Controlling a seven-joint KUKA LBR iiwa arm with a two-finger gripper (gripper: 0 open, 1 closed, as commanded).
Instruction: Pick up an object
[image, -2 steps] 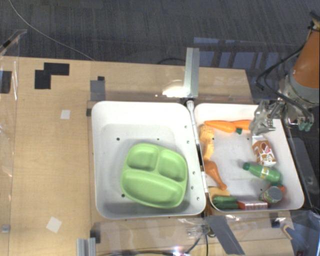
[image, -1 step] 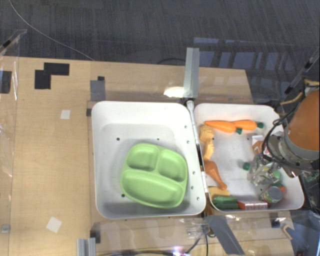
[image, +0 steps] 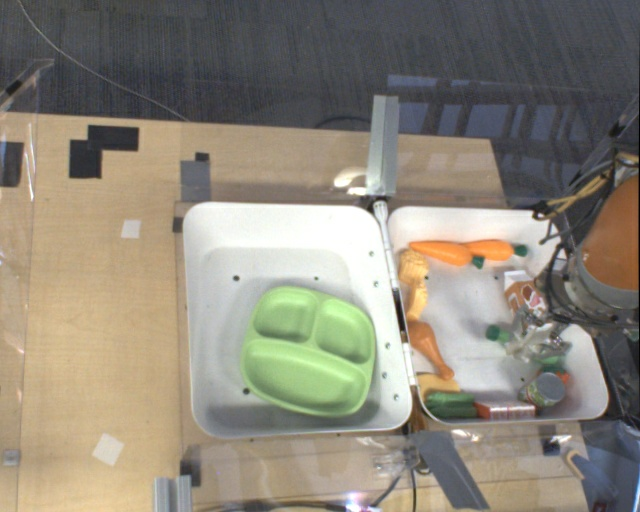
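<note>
Right bin, far side: much I can't resolve from here.

The grey arm with its orange band (image: 610, 250) is cut off by the right edge, so I see only part of it. Its metal two-finger gripper (image: 533, 338) sits low over the shallow white right bin (image: 455, 225) in a tangle of shiny parts; I can't tell how the jaws stand. A small red-and-white thing (image: 518, 290) is half hidden behind it, unidentifiable. The small round dark-topped object (image: 547, 389) below is too blurred to name.
</note>
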